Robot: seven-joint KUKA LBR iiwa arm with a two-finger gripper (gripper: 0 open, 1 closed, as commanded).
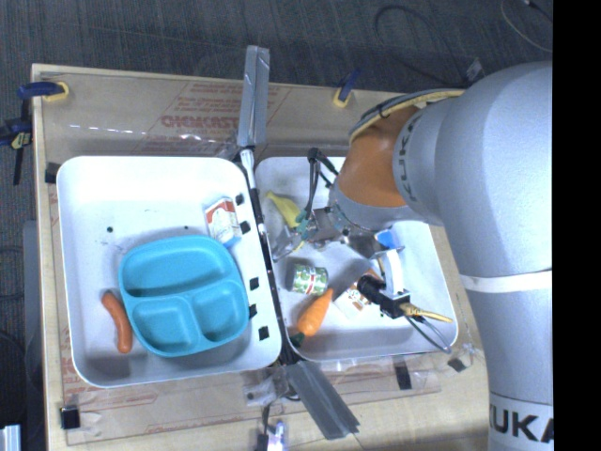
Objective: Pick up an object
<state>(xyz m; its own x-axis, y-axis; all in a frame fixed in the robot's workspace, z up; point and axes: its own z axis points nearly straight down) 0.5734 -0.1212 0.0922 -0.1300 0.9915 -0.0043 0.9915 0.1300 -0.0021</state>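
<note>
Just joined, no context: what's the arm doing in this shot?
The KUKA arm is reaching down into the right bin, its wrist over the back of the clutter there: a banana, a small green can and a carrot. Nothing visibly lifted, and the gripper is hidden under the wrist. The left bin holds a blue divided tray, a hot dog and a small carton, all untouched.

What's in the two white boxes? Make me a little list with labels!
left bin: blue tray, sausage, small red-and-white carton
right bin: carrot, green can, banana, a few small items too unclear to name
arm: reaches into the right bin
gripper: low in the right bin, near the banana
</note>
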